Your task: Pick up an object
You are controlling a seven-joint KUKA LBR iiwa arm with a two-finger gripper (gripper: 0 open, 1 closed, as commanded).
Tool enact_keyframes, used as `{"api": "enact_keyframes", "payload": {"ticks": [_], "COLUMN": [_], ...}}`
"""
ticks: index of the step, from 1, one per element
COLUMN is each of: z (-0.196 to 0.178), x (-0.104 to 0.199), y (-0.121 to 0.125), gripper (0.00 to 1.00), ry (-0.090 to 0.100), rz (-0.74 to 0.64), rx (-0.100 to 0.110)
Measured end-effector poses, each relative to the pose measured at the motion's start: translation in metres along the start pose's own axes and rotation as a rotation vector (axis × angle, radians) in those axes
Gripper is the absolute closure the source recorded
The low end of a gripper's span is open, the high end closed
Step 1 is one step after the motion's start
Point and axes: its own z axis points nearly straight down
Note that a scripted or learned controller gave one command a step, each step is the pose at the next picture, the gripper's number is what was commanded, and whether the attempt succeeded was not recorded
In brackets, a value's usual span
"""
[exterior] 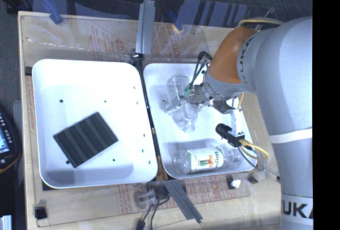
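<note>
My gripper reaches down into the right bin from the right, below the arm's orange band. It is right at a cluster of clear plastic cups in the middle of that bin, and its tip overlaps them. A clear plastic bottle with a white and orange label lies on its side along the bin's near edge. In the left bin, a flat black ribbed slab rests at an angle.
The grey arm fills the right side above the right bin. A black cable connector hangs beside the wrist over the bin's right rim. A metal post rises between the two bins at the back.
</note>
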Motion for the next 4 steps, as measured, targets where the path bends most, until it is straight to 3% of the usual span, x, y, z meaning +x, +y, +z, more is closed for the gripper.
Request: {"api": "enact_keyframes", "payload": {"ticks": [1, 2, 3, 4], "z": [-0.011, -0.01, -0.105, -0.1], "x": [0.001, 0.015, 0.105, 0.082], "y": [0.001, 0.004, 0.054, 0.064], "gripper": [1.0, 1.0, 1.0, 1.0], "ry": [0.0, -0.014, -0.022, -0.005], "rz": [-0.004, 0.004, -0.282, -0.278], "rx": [0.0, 0.001, 0.004, 0.007]}}
